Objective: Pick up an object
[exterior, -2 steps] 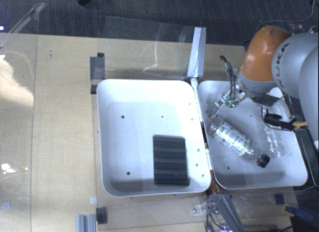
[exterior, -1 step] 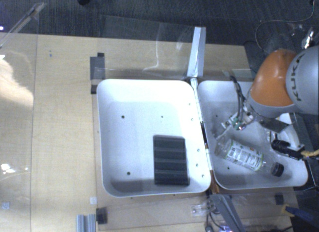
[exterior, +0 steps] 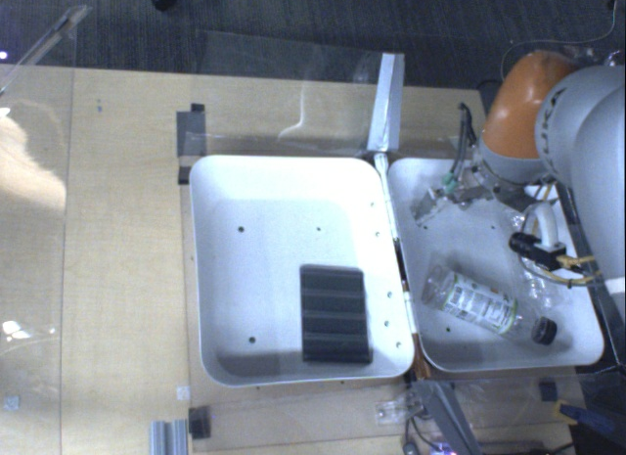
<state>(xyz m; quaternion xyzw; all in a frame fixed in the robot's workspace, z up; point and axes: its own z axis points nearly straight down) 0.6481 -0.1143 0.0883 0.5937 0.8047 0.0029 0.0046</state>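
Observation:
A clear plastic bottle [exterior: 472,302] lies on its side in the right bin [exterior: 489,355], its black cap [exterior: 544,330] pointing to the lower right. A black ribbed block [exterior: 335,313] lies flat in the near part of the left bin [exterior: 225,248]. My gripper [exterior: 437,199] hangs low over the far left part of the right bin, behind the bottle and apart from it. Nothing shows in its grasp.
The grey arm with its orange band [exterior: 523,101] fills the far right corner over the right bin. A raised rim [exterior: 396,257] divides the two bins. A clear upright panel [exterior: 386,101] stands behind them on the wooden bench.

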